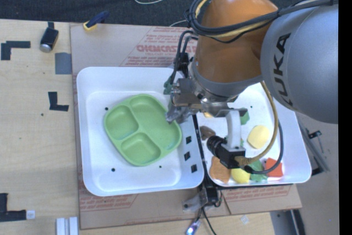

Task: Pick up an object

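Note:
A light green divided tray [140,128] lies in the left bin [91,135], towards its right side. My gripper [175,111] hangs low over the wall between the two bins, right at the tray's right rim; the big orange and grey wrist above covers much of it. In the right bin [294,151] I see a yellow rounded piece [258,136], a second yellow piece [240,175], an orange piece [219,173], a red piece [275,169], small green pieces [257,177] and a brown bit [207,131]. Most of that bin is hidden under the arm.
Both bins rest on a cardboard sheet [121,44] on the wooden bench. A small black and silver cylinder [48,38] and a blue and yellow item [96,19] lie outside the bins at the upper left.

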`<state>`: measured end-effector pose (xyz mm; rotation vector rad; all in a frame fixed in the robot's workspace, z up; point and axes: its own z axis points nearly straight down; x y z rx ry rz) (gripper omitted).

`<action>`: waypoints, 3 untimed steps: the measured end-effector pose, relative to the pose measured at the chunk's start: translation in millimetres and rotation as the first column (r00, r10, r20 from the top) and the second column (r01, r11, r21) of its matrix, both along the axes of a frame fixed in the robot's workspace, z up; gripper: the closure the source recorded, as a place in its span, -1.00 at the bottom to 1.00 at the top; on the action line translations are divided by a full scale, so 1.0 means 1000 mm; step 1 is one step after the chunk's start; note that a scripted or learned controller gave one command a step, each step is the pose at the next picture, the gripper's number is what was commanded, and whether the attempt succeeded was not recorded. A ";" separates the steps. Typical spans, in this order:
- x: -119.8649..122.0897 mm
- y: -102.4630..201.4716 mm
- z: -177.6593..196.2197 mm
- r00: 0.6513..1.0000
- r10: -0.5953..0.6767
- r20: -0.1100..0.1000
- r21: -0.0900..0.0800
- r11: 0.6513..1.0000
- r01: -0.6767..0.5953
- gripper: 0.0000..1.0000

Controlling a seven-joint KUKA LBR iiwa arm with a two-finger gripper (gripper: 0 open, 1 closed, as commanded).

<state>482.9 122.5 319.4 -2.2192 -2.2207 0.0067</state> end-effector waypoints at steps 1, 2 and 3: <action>0.020 0.009 0.015 1.000 0.002 0.004 0.002 1.000 -0.002 1.00; -0.001 -0.076 -0.061 1.000 -0.010 -0.007 -0.003 1.000 0.010 1.00; 0.001 -0.040 0.000 1.000 0.004 0.008 0.003 1.000 -0.004 1.00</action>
